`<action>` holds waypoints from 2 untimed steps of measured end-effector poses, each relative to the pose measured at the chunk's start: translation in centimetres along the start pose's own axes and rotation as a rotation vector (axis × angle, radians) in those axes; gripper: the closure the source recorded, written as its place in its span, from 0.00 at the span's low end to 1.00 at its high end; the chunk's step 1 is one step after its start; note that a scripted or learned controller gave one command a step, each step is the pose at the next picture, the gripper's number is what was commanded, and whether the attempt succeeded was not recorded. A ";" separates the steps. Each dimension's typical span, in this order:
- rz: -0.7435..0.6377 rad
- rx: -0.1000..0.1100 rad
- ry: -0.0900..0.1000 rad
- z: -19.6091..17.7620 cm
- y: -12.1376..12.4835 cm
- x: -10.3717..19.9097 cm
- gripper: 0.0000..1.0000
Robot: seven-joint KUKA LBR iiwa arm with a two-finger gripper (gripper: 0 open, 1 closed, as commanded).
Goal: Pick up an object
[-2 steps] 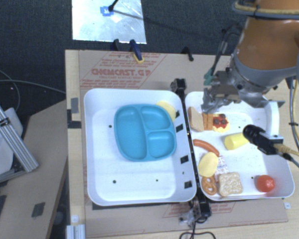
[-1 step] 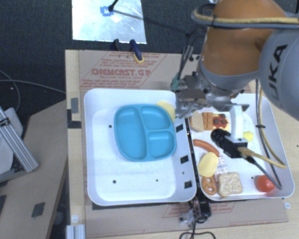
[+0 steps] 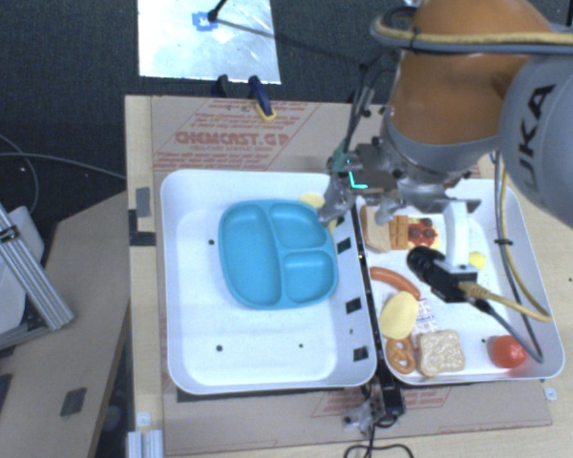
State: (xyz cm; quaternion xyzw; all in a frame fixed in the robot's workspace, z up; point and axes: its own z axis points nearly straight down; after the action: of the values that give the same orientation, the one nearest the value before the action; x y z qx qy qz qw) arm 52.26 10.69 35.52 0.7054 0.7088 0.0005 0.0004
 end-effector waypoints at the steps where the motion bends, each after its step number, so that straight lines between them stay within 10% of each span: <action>1: -0.006 -0.003 0.001 -1.1 0.1 0.0 1.00; 2: -0.012 -0.004 0.001 -2.2 0.1 0.0 1.00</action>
State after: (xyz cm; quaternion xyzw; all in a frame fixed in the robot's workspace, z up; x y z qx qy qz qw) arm 52.39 10.73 37.71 0.7011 0.7131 0.0023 0.0017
